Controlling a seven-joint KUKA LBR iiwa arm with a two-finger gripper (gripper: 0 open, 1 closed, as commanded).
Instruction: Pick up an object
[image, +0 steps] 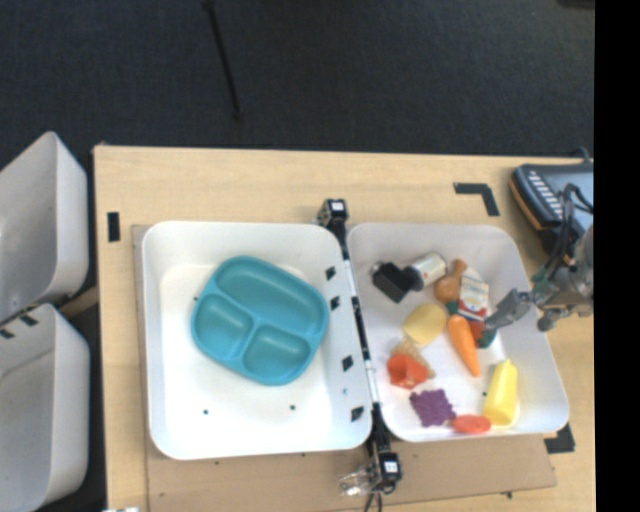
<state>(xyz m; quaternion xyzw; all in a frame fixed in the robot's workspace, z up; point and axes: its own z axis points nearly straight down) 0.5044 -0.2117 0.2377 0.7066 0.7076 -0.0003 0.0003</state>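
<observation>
Several toys are heaped in the right bin (535, 395): a yellow bottle (501, 392) nearest, a carrot (463, 343) beyond it. Beside the carrot, the gripper (497, 322) is seen; its opening cannot be told.

the arm (565, 285) is cut off at the right edge, and whether its fingers are open cannot be told. the dark device (548, 195) at the bench corner is also cropped. the label (473, 294) print is too small to read.
</observation>
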